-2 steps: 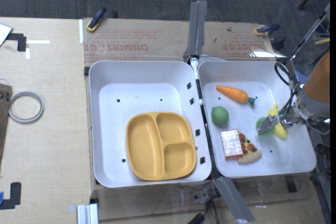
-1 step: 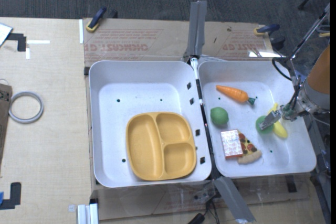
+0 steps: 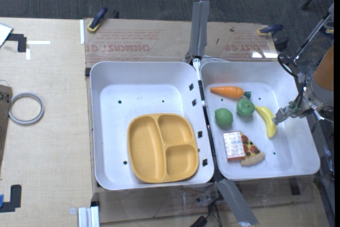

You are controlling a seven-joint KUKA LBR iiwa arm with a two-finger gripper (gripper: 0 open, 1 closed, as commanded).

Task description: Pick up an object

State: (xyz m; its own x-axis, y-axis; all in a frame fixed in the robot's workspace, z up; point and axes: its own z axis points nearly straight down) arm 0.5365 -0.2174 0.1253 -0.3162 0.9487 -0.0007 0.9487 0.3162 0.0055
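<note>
White moulded plastic forms the two shallow bins we see side by side on a pale wooden table (image 3: 42, 167), with a sheet of brown printed cardboard (image 3: 143, 40) under their far edge. The left bin (image 3: 106, 87) has smooth, rounded walls and holds a matte yellow plate (image 3: 162, 147) with soft corners, divided into three compartments: one long section on the left and two smaller ones on the right.

The right bin (image 3: 303, 151) holds toy food with a glossy plastic look. An orange carrot (image 3: 227, 91), tapered and lying flat, sits near the far wall. Just nearer us are a round green lime (image 3: 223, 117) and a green apple (image 3: 245, 108). A curved yellow banana (image 3: 267, 120) lies beside the apple, touching or nearly touching it. Towards the near wall, a flat rectangular box (image 3: 232, 146) with red and white print lies against a wedge-shaped pizza slice (image 3: 251, 154) with a tan crust.

The arm's tool (image 3: 283, 114) reaches in from the right, its thin metallic tip low over the bin, just beside the banana's right side. We cannot tell whether it is spread or pressed together, and nothing shows gripped in it.

A grey tape roll (image 3: 25, 108) lies on the table, well apart to the left.
</note>
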